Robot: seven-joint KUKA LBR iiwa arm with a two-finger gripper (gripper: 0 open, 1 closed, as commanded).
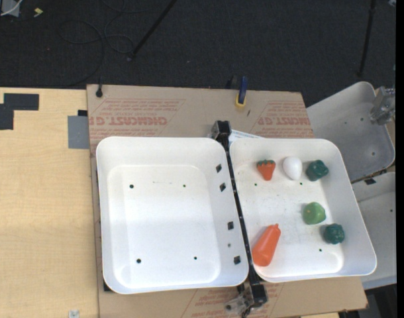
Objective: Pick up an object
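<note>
Six toy foods are seen lying loose in the right bin (351,260), namely a carrot (266,244), strawberry (266,169), egg (293,168) and three green pieces (314,212), beside the left bin (106,211); the claw's state cannot be told.

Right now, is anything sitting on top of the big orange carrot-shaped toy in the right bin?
Nothing visible covers the orange carrot-shaped toy. It lies alone near the right white bin's front left corner, apart from the light green toy.
</note>
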